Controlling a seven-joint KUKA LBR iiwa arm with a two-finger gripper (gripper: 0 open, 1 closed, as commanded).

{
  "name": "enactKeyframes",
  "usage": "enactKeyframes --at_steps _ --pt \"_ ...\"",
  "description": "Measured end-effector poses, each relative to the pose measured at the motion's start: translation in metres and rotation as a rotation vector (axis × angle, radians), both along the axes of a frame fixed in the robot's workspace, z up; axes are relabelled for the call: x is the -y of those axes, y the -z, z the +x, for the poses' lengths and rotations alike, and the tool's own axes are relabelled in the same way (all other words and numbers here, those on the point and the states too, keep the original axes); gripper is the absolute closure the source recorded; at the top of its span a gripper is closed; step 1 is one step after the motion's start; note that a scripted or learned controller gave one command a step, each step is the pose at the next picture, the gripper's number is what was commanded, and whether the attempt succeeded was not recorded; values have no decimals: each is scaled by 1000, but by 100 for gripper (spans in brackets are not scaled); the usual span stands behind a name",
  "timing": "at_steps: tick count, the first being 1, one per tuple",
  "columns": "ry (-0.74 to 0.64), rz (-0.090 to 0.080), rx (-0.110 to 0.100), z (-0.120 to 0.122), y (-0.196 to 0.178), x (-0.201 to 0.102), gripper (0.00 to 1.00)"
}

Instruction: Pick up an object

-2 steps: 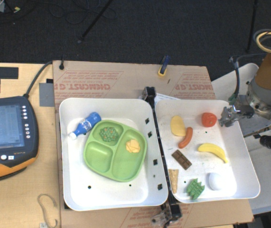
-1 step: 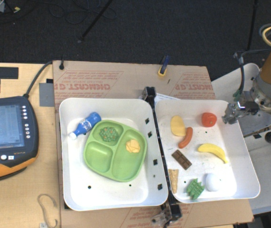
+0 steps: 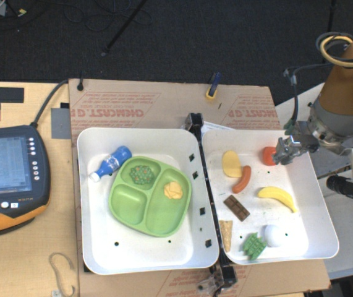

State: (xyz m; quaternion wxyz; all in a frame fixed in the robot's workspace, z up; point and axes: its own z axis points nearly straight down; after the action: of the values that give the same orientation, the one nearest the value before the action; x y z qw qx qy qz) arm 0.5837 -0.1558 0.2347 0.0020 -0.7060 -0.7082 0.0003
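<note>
The right bin point(image 3: 312, 184) holds a red round object point(image 3: 268, 156), a yellow oval piece point(image 3: 230, 164), a reddish sausage point(image 3: 242, 179), a brown chocolate bar point(image 3: 236, 207), a banana point(image 3: 277, 197), a white ball point(image 3: 273, 235), a green toy point(image 3: 254, 246) and a tan cone point(image 3: 225, 234). My gripper point(image 3: 285, 151) hangs at the bin's upper right, right beside the red object and seemingly touching it. Whether that object sits between the fingers is not visible.
The left bin point(image 3: 96, 228) carries a green divided plate point(image 3: 148, 197) with food pieces and a blue-and-white bottle point(image 3: 110, 163). A tablet-like pendant point(image 3: 9, 169) lies on the bench at far left. A yellow-blue clamp point(image 3: 212, 86) sits behind the bins.
</note>
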Motion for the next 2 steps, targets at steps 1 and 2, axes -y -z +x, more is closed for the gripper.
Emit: enactKeyframes --at_steps 1,2 --pt "-1 1 -2 -15 7 -58 100" --pt "0 0 -1 -33 2 -98 100"
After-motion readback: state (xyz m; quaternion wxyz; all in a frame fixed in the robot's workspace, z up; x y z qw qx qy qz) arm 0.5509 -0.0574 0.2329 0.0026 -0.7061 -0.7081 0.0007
